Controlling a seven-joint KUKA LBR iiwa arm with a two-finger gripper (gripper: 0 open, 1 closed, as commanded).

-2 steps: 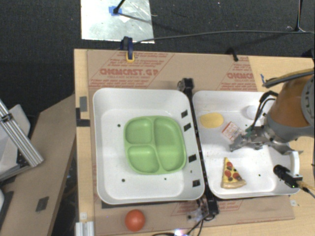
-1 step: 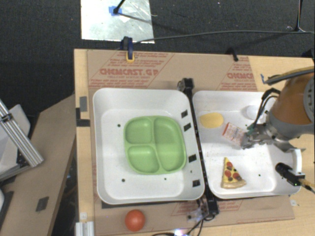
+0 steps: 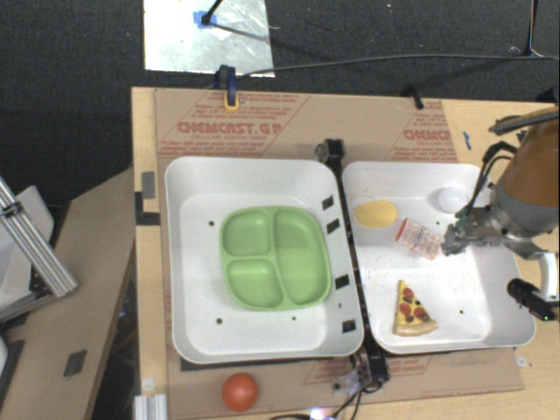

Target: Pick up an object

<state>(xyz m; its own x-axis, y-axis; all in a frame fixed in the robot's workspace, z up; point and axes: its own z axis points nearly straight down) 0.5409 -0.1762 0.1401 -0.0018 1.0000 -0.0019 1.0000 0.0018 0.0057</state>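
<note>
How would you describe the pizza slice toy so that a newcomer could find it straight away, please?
Start at the right-hand white bin, the one the arm reaches into. Look toward its near edge, below the yellow oval and the clear crumpled wrapper. The pizza slice lies there alone: the only triangular piece, yellow with red dots and a tan crust along its bottom edge.

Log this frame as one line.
claw: low in right white bin | beside clear crinkly wrapped packet | yellow oval, toy pizza slice untouched | nothing lifted
</note>
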